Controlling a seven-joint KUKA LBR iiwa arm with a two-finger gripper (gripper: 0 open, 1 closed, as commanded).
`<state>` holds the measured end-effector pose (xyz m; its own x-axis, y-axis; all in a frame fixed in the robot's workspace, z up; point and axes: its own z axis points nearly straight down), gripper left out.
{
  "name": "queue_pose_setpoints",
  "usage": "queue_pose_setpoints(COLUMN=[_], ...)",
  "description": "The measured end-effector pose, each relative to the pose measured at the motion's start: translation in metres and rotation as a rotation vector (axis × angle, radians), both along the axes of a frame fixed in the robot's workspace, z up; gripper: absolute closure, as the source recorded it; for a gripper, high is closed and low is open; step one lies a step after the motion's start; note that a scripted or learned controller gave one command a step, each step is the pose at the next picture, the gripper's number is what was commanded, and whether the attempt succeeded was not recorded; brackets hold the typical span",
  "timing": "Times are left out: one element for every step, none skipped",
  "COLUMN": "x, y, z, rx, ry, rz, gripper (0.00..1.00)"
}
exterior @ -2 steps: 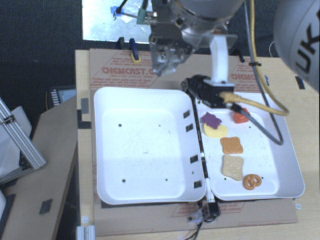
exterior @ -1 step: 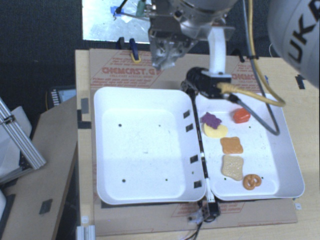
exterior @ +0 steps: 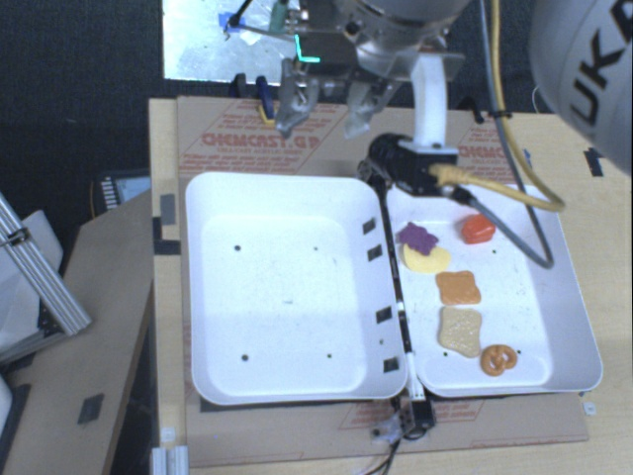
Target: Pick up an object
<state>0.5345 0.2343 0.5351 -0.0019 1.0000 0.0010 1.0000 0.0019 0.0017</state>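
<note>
Hovering high above the far edge of the counter (exterior: 168,265), the tool (exterior: 326,107) sat over the printed cardboard, behind the back rims of both bins. Its two fingers (exterior: 293,102) hung apart with nothing between them. Plenty of air below it, too.

Down in the right bin (exterior: 569,349), the pickings ran in a loose line along the left wall. A purple piece (exterior: 417,237) lay farthest back, overlapping a pale yellow piece (exterior: 426,258). Next came an orange square piece (exterior: 458,287), then a tan bread-like slice (exterior: 460,331) just beside it, and a small pretzel (exterior: 497,360) nearest the front rim. A red piece (exterior: 478,229) sat apart from the line, farther right and toward the back.

That row crowded the divider where the two bins met, so room on its left side was tight. To its right, the bin floor lay open all the way to the right wall. A yellow cable (exterior: 504,192) and a grey cable (exterior: 524,231) draped across the back of that bin, passing close by the red piece.

The left bin (exterior: 213,206) showed bare white floor from wall to wall, with wide room inside its rims.

Black clips (exterior: 384,315) marked the seam between the bins. At the near edge, cardboard stuck out beyond both front rims.
</note>
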Motion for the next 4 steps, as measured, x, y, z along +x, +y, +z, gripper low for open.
queue_pose_setpoints(x=[0.0,0.0,0.0,0.056], y=[0.0,0.0,0.001,-0.001], z=[0.012,0.011,0.023,-0.003], rx=[0.001,0.001,0.002,-0.002], ry=[-0.003,-0.001,-0.004,0.002], rz=[0.002,0.002,0.005,-0.003], gripper=[1.0,0.0,1.0,1.0])
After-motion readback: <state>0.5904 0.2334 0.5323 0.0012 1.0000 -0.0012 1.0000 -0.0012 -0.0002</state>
